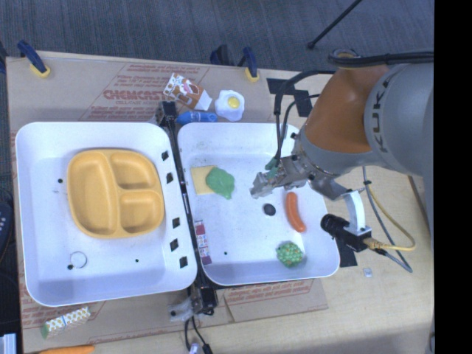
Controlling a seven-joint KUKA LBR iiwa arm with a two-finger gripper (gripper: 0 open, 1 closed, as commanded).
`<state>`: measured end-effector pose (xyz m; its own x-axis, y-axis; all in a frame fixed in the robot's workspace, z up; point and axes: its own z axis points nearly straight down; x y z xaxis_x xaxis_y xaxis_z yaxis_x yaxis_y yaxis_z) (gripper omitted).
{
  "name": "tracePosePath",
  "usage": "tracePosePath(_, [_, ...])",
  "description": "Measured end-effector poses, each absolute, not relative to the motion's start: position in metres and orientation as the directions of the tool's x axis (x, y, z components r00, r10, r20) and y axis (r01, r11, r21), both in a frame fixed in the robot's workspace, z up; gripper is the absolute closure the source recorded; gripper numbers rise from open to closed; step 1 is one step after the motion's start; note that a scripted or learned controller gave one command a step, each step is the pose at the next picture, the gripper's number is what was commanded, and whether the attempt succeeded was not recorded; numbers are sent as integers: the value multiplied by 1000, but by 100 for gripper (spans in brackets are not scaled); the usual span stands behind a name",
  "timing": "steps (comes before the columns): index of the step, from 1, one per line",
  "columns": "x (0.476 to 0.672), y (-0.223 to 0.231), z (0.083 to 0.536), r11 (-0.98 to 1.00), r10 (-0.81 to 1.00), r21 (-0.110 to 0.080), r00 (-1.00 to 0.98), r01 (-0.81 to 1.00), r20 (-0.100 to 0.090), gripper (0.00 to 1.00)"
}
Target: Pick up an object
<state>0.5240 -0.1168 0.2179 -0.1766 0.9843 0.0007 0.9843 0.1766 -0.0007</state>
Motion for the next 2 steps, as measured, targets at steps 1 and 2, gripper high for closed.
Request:
tracePosePath(1, [522, -197, 286, 508, 862, -1, -508, 862, -2, 100])
tracePosePath(2, [491, -175, 248, 627, 779, -2, -627, 779, 3, 100])
